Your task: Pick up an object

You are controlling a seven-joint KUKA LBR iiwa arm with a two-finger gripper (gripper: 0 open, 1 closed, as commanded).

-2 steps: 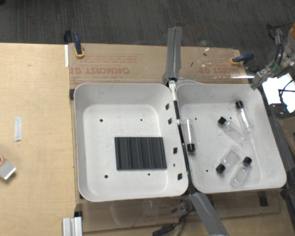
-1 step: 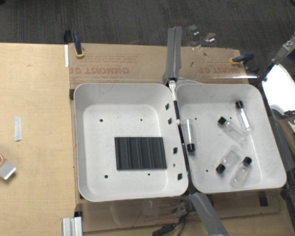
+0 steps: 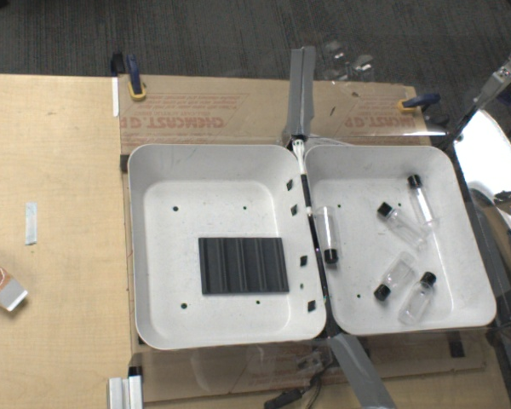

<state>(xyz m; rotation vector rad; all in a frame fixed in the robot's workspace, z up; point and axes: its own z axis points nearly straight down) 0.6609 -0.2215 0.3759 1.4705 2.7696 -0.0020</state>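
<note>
in the camera view, five small clear vials with black caps lay in the right bin (image 3: 460, 309), the nearest to the arm's side, a vial (image 3: 420, 198), lying with its long axis near upright in the picture, and i could not tell how the jaws stood.

You can read one printed text, and it stands on the cardboard sheet (image 3: 238, 113) that lies under the two white bins, on the strip showing just beyond the far rim of the left bin (image 3: 140, 228); the letters are red, upside down from the camera, and seem to spell "CHEMCAST GP", though the last characters are blurred; a second line of smaller red print beside it is too faint to make out.
</note>
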